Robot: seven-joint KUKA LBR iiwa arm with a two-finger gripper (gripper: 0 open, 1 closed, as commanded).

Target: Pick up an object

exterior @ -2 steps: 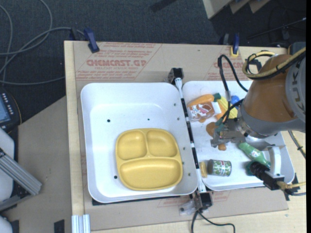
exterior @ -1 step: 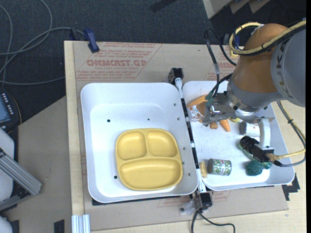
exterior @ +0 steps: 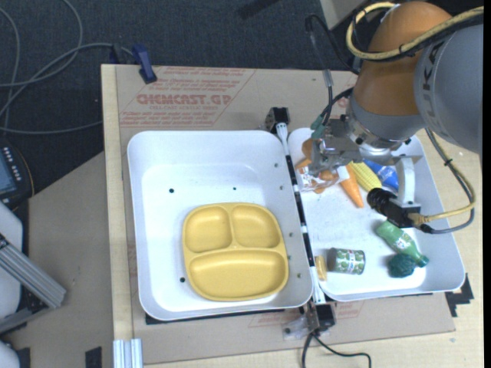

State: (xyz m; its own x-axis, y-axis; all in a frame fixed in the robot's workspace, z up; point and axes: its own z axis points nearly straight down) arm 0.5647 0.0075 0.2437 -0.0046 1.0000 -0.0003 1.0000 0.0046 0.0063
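Observation:
My gripper (exterior: pixel 321 167) hangs low over the back left part of the right bin (exterior: pixel 337 225), close to the divider between the bins. Small orange pieces (exterior: pixel 307 164) lie right beside it, partly hidden by the gripper body. Just to its right are a carrot (exterior: pixel 352 193) and a yellow corn cob (exterior: pixel 367 176), with a blue item (exterior: pixel 388 179) behind the corn. Nearer the front lie a green bottle (exterior: pixel 395 236), a piece of broccoli (exterior: pixel 400 265) and a small green can (exterior: pixel 347 261) on its side.
The left bin (exterior: pixel 138 205) holds a yellow divided plate (exterior: pixel 234 250). The arm's grey body and orange band (exterior: pixel 399 60) loom over the right bin's back edge. A black cable (exterior: pixel 430 219) runs across the bin's right side.

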